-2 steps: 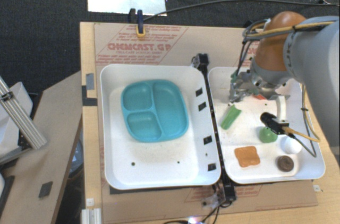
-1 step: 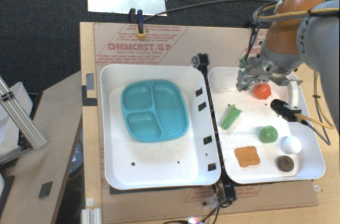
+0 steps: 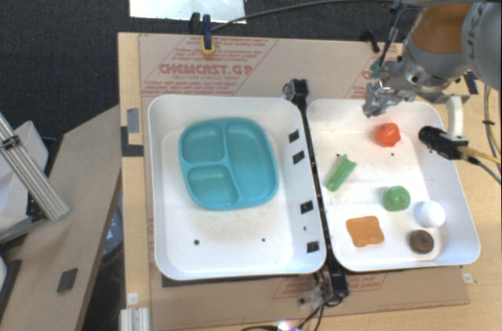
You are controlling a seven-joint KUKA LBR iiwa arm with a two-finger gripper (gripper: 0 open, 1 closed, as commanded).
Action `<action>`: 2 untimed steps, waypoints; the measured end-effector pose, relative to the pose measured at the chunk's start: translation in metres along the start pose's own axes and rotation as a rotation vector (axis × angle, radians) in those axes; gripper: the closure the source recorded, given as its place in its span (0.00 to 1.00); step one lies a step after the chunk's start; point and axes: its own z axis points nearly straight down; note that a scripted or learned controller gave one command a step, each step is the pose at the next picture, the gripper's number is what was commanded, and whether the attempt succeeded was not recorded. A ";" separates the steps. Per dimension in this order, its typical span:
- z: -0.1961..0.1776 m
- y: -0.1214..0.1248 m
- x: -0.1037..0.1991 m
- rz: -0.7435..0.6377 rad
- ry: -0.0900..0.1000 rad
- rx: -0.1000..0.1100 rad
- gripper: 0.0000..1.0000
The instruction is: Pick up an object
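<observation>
1. From my station I see the gripper (image 3: 379,106) at the end of the grey arm (image 3: 447,16). It hangs over the far part of the right bin (image 3: 345,125), close to that bin's back wall.
2. I cannot tell from this angle whether the gripper is released or clenched. The tip is small and dark against the white floor, and I see nothing held in it.
3. The nearest thing to pick is the red object (image 3: 387,135). It lies on the bin floor just beside the gripper, a little toward the camera and slightly toward the view's right. It sits below the tip, not inside it.
4. The other pieces in the right bin are farther off:
   - A long green piece (image 3: 340,172) lies at a slant toward the divider between the bins.
   - A round green object (image 3: 396,198) sits near the middle.
   - A white ball (image 3: 430,213) is just to its right in the view.
   - A flat orange square (image 3: 365,230) lies along the near side.
   - A brown disc (image 3: 421,241) lies along the near side too, just in front of the white ball.
5. The left bin (image 3: 235,239) holds a teal divided plate (image 3: 228,163), well apart from the gripper.
</observation>
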 end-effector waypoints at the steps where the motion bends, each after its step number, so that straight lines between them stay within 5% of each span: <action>1: 0.001 0.001 0.000 -0.001 0.000 0.005 1.00; 2: 0.009 0.001 0.053 -0.003 0.002 0.007 1.00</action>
